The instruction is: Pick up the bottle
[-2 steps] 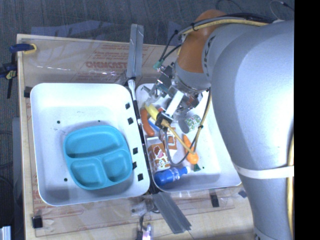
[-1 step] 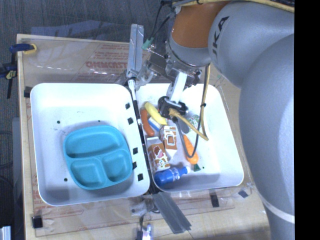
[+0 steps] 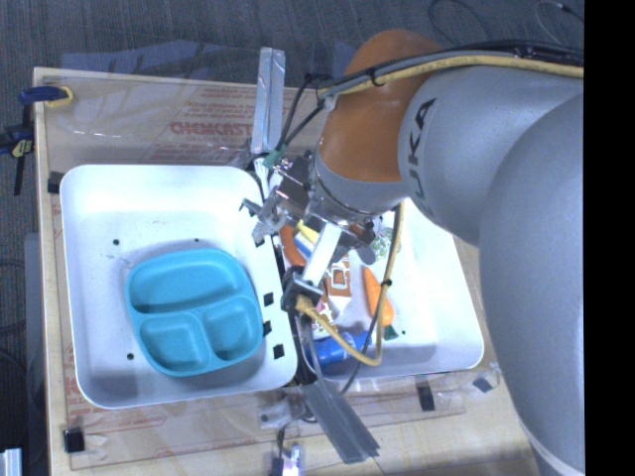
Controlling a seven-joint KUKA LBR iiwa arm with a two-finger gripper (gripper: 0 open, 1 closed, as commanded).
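The arm's wrist, with its orange band (image 3: 372, 127), hangs low over the right bin (image 3: 446, 335) and covers most of it. The gripper (image 3: 283, 211) sits at the bin's left wall, near the divide between the two bins. Just below it lie an orange-and-white packet (image 3: 340, 278) and a long orange item (image 3: 377, 300). A blue rounded object (image 3: 332, 350), which may be the bottle, lies near the bin's front edge, partly behind the yellow cable. I cannot make out anything between the gripper's tips.
The left bin (image 3: 89, 216) holds a light-blue compartment plate (image 3: 193, 310). A metal bar (image 3: 268, 97) stands up behind the bins and another (image 3: 337, 424) lies at the front. Blue clamps (image 3: 40, 95) sit at the bench's far left corner.
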